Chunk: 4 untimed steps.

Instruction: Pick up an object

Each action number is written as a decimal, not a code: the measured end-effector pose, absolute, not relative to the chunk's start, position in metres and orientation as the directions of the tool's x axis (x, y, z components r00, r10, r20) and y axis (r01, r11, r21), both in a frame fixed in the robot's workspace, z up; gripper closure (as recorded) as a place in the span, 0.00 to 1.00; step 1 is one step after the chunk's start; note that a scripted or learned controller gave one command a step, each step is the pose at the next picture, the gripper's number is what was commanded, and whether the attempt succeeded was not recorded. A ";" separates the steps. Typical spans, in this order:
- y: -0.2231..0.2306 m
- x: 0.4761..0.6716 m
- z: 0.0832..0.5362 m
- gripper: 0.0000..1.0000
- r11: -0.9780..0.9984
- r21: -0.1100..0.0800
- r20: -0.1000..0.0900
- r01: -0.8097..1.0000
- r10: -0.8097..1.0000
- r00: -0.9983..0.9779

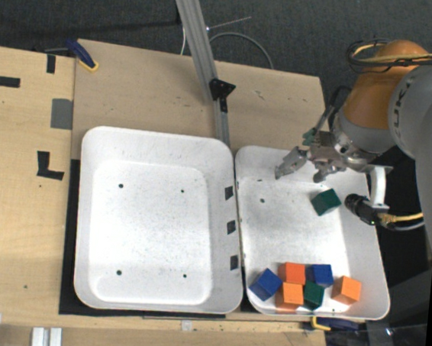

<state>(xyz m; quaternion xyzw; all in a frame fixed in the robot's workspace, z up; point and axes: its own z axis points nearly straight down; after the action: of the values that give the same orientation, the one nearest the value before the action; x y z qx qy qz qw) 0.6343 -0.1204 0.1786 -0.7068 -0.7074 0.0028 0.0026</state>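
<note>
My gripper [306, 170] hangs over the far end of the right bin [272, 220], fingers spread open with nothing between them. A dark green block [325, 201] lies just to its right and a little nearer, apart from the fingers. At the near end of the same bin sits a cluster: a blue block [266, 283], an orange block [294, 272], another orange block [291, 295], a blue block [320, 274], a green block [312, 294] and an orange block [348, 289].
The left bin [153, 219] stands beside the right one. A slanted metal pole [205, 56] crosses the bench behind the bins, ending at a black clamp [221, 90]. A black cable connector [358, 206] sticks out at the right bin's right rim.
</note>
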 end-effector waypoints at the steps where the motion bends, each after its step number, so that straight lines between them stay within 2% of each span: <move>1: -0.128 0.629 0.118 0.00 0.000 -0.008 0.000 1.000 1.000 0.000; 2: -0.127 0.628 0.090 0.00 0.002 -0.005 -0.001 1.000 1.000 -0.002; 3: -0.126 0.629 0.101 1.00 0.003 -0.003 0.000 1.000 1.000 -0.003; 4: -0.125 0.630 0.144 1.00 0.001 0.003 0.000 1.000 1.000 -0.001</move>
<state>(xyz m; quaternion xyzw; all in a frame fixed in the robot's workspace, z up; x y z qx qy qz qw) 0.6304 -0.1249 0.1436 -0.7066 -0.7076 -0.0009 -0.0009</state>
